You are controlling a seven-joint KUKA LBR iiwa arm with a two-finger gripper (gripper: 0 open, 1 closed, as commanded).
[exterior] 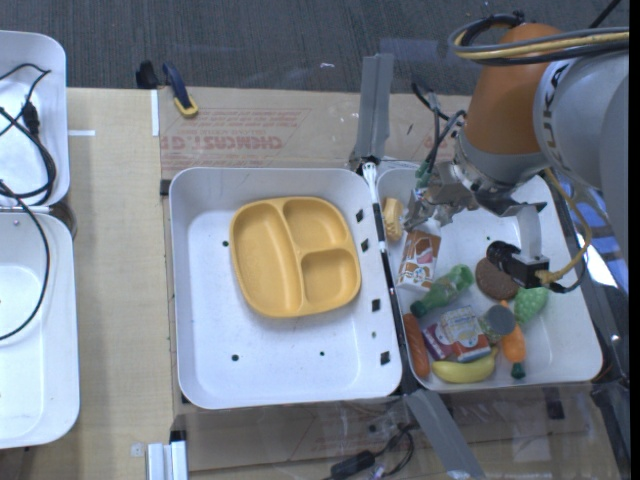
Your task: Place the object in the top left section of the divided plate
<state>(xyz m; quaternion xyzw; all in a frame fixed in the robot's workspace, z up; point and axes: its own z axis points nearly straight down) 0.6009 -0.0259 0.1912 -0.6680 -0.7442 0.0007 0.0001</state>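
Observation:
A yellow divided plate [294,255] lies in the left white bin [200,348], with one long section on its left and two smaller sections on its right. All three sections look bare. The right bin [575,353] holds several toy foods: a small carton [420,258], a green bottle [441,291], a brown cookie [495,280], a snack pouch [456,334], a banana [464,370], a carrot [514,348] and a pale yellow piece [391,218]. My gripper [432,211] hangs low over the right bin's upper left part, just above the carton.
The arm's orange band and grey body [520,88] cover the right bin's far side. A raised divider [378,248] separates the two bins. White tubs with black cables [25,168] stand at the far left. A blue and yellow tool [178,90] lies on the bench behind.

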